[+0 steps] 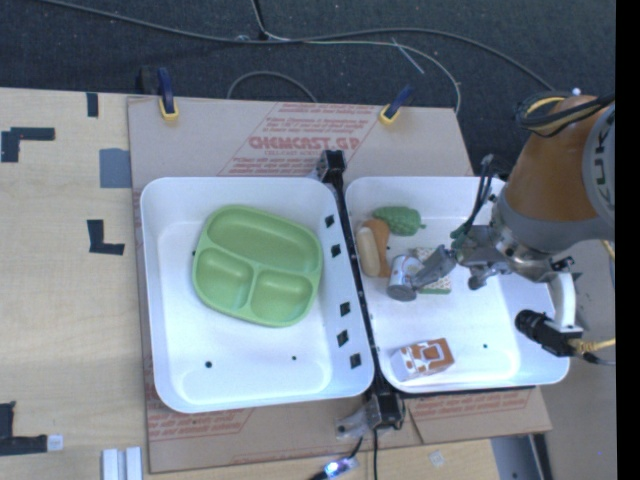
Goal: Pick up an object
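the hand (432,268) sits low in the right bin (500,363), reaching in from the right. its dark linkage blurs into what lies under it, so i cannot tell how it is set or whether it has anything.

just at its tip, toward the divider (345,268), lies a small grey metal cup (402,276) on its side, touching or nearly touching the hand; this looks like the likely target. beyond the cup, against the divider, an orange, carrot-like toy (374,248) lies lengthwise, and a green leafy toy (399,219) rests just behind it, toward the bin's far wall. these three crowd together, which leaves little slack for a clean approach. nearer the camera than the hand, well apart from the cluster, a small white and orange packet (424,357) lies alone by the front rim.

the right half of this bin is bare, so there seems to be open room for lifting and retreating that way. across the divider, a green compartment plate (258,265) lies flat in the left bin (170,348), far from the hand's reach line.

the bins rest on cardboard (290,133) clamped to the bench (60,268).
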